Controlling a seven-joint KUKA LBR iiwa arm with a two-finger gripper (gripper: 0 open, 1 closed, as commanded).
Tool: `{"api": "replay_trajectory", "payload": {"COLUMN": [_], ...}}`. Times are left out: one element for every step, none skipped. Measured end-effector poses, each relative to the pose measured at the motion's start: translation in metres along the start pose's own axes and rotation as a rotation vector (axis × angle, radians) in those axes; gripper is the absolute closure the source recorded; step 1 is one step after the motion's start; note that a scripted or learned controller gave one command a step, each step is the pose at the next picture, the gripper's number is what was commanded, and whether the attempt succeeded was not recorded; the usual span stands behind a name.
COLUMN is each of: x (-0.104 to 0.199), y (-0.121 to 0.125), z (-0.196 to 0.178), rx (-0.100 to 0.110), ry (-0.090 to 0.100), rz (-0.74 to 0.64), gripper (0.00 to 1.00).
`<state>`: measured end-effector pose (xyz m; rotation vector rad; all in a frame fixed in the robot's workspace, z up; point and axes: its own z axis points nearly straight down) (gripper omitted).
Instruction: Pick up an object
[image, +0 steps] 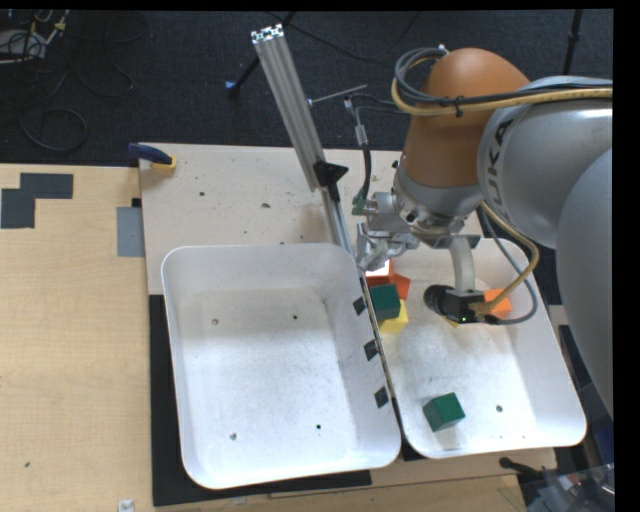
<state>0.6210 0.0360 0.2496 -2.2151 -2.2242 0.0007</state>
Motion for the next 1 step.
{"api": "replay_trajectory", "payload": {"x": [0.0413], "y": [0.0084], "z": [0.0059], "rx": [0.0], "ry": [-0.001], "rz": [0.001], "gripper": [1.0]}}
